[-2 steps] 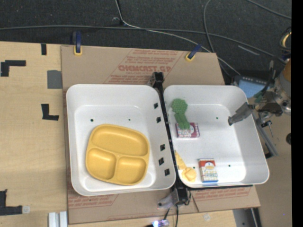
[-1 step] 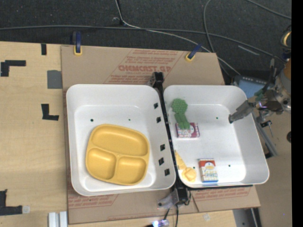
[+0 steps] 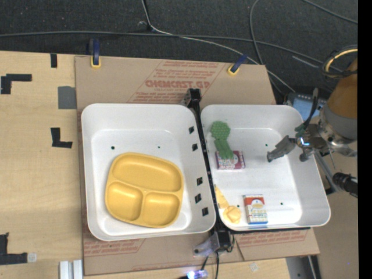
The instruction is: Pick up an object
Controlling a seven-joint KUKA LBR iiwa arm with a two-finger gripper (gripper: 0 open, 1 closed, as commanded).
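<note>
The right bin (image 3: 302,211) holds a green brush-like object (image 3: 221,133) near its left wall. Its handle end touches a small pink and white packet (image 3: 230,160). A red and white box (image 3: 255,208) lies near the front wall, and a small yellow piece (image 3: 232,214) sits to its left. My gripper (image 3: 290,151) hangs over the bin's right side, open, with nothing between its fingers. One dark finger (image 3: 278,149) points left toward the packet, well apart from it.
In the left bin (image 3: 93,127) lies a yellow divided plate (image 3: 143,189). A black divider with clips (image 3: 200,161) runs between the bins. Both bins rest on a cardboard sheet (image 3: 174,80). Cables (image 3: 273,16) cross the dark area behind.
</note>
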